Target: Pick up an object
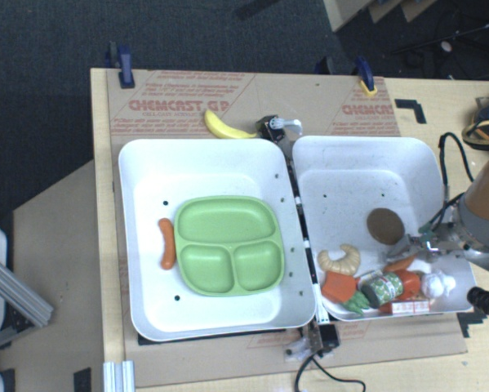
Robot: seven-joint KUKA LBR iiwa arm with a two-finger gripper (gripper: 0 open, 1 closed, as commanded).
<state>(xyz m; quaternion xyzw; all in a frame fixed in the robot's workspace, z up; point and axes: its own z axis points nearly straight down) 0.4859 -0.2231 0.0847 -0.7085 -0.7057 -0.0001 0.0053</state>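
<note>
My gripper (414,250) reaches into the right bin (350,166) from the right, low over the bin's front right part. Just left of it lies a brown round object (384,225). Below it, along the bin's front wall, objects are piled: a pale curved pastry-like piece (340,259), an orange-red block (338,287), a green item (359,303), a small can (382,288), a red piece (408,283) and a white lump (437,285). No object can be seen held in the gripper.
The left bin (146,178) holds a green divided plate (228,245) and an orange sausage (167,243) to its left. A banana (226,128) and a small black-and-white object (278,126) lie on the bench behind the bins. Cables run at the far right.
</note>
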